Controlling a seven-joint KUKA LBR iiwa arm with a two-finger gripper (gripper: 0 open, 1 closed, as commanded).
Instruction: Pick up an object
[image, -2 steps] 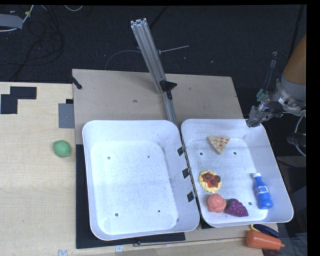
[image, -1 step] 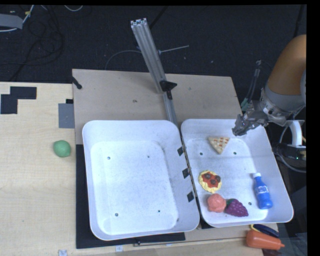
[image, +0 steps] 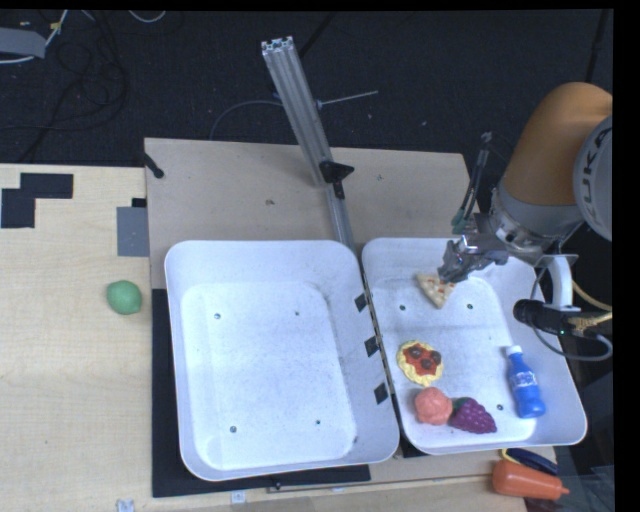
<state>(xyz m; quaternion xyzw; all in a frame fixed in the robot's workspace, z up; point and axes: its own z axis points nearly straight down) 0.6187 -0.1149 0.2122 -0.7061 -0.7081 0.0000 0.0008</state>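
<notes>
Pale wooden surface (image: 70, 350) bearing two white bins, left bin (image: 262, 455) beside right bin (image: 560, 425). Hand (image: 458, 262) low over right bin's far edge, fingers' spacing impossible to tell, just above pizza slice (image: 435, 290). Near the front edge: round toy (image: 421, 362), peach (image: 432, 406), grapes (image: 474, 416), blue bottle (image: 524, 381). Green ball (image: 124, 297) on surface, left.

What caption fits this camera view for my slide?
Gripper poised over pizza slice in right bin, near toy grapes and blue bottle.

No legible text (bottle label blurred).
</notes>
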